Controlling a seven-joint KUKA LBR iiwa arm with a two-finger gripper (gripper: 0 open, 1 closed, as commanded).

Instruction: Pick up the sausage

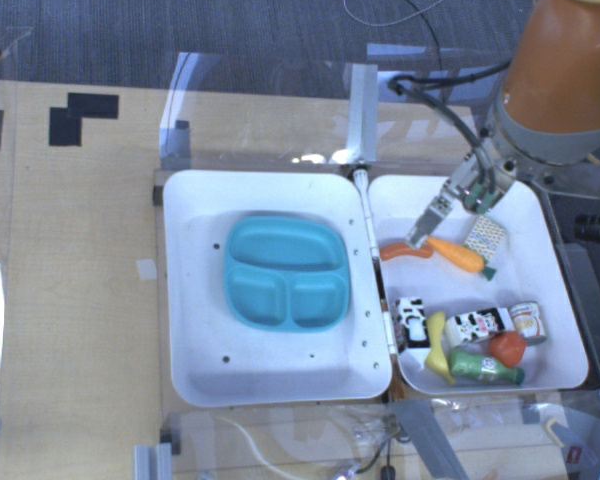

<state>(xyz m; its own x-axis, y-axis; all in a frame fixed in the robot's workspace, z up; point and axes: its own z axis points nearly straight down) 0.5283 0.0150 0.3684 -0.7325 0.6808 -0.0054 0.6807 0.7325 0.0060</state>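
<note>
So the sausage is the little curved reddish-orange thing lying flat in the right bin, hard against the divider between the two bins. That spot matters: it's tucked along the bin's left wall, which is probably why the arm comes in slanted from the far side of the divider instead of straight down.

The gripper hangs right over the sausage's end away from the divider, tip pointing down at it. I honestly can't tell how the jaws stand from this angle, and nothing is visibly held.

The annoying bit is the carrot, which sits just beside the sausage, on the side away from the divider, nearly touching it. My guess is a sloppy descent nudges or grabs the carrot instead.

Everything else is piled well away from the divider's upper stretch: a checkered packet past the carrot, then a milk carton, a banana, a green bottle, a tomato and a small can toward the near end. The blue divided plate sits across the divider in the left bin, likely just there as clutter for this one.
</note>
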